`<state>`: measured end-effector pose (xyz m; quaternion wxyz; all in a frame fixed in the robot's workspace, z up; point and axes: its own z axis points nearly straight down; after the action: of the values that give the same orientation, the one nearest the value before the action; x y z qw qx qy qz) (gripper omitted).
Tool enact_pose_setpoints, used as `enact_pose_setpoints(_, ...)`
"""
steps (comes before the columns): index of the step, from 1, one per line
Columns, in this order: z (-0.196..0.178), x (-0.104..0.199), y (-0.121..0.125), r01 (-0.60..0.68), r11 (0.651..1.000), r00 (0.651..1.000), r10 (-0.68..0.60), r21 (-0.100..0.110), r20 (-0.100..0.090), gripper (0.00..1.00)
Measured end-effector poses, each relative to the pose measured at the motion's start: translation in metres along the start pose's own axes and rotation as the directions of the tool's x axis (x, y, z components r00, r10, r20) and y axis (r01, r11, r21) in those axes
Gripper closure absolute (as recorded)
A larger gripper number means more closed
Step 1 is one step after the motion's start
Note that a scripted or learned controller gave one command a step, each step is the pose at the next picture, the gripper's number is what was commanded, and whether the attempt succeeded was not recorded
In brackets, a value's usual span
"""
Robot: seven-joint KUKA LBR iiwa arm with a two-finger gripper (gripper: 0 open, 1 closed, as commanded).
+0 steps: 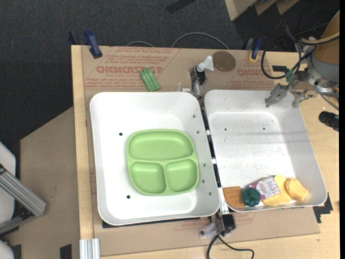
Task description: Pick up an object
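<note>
While a green divided plate (161,161) sits in the left bin (102,144), the right bin (302,139) holds a cluster of small toy foods (267,192) in its near right corner. Over that bin's far right edge, the gripper (285,94) hangs with fingers spread, grasping nothing.

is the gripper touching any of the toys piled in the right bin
Apart. The camera view shows the gripper at the right bin's far edge, bare white floor between it and the toys at the near edge.

Green tray (161,161); white bins (108,144); yellow toys (288,190).
</note>
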<state>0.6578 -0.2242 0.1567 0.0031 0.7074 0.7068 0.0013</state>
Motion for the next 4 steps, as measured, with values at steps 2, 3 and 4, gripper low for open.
enact_pose_setpoints(2,-0.002,0.006,-0.028,0.002,1.0,1.0,-0.002,-0.004,0.002,0.0)
enact_pose_setpoints(3,0.075,0.004,-0.051,0.002,1.0,1.0,-0.002,0.011,-0.011,0.0)
enact_pose_setpoints(4,0.072,0.005,-0.004,0.004,1.0,1.0,-0.004,0.011,-0.012,0.0)
